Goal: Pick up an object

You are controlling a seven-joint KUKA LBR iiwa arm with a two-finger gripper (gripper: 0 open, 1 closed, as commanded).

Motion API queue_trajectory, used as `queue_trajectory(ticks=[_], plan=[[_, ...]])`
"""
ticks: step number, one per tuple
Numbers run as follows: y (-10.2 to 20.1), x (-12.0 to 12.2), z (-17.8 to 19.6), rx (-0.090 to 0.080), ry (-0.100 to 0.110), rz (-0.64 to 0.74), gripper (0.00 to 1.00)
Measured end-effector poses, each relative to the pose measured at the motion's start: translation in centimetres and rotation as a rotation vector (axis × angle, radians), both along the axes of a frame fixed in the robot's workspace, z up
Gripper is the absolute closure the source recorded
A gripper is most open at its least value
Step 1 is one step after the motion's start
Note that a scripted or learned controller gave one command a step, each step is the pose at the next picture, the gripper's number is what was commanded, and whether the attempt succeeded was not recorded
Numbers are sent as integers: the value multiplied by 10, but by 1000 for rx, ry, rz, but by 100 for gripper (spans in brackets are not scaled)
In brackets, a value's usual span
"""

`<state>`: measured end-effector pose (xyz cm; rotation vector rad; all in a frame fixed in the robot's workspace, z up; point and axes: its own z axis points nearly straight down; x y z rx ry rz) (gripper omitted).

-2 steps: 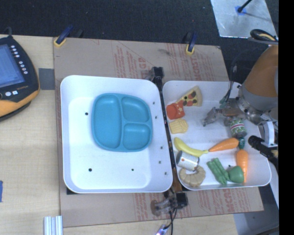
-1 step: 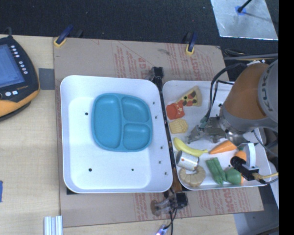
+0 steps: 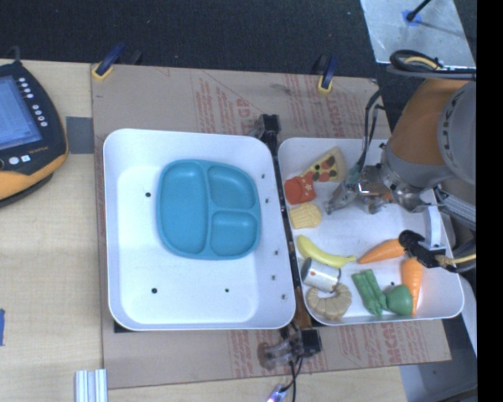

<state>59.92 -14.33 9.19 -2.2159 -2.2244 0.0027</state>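
Several toys crowd the right bin (image 3: 453, 308); claw (image 3: 352, 198) hovers, probably spread and empty, pizza slice (image 3: 327, 167) just beside it. Reaching step: next, descend and pinch.

- The arm (image 3: 432, 136) came in from the right, its grey body and orange band high in the view.
- It bent down and leftward towards the gripper (image 3: 345, 198).
- The gripper sat low at the arm's left end, its metal fingers (image 3: 339, 201) pointing left and downward.
- The fingers looked slightly spread, with nothing seen between them.
- A black cable (image 3: 370, 136) ran up along the wrist.
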Motion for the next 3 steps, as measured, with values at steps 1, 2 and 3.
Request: queue_trajectory(ticks=[1, 2, 3], plan=[[-32, 54, -1, -4, 8, -7, 0], [11, 47, 0, 0, 2, 2, 0], [10, 47, 10, 0, 4, 5, 100]])
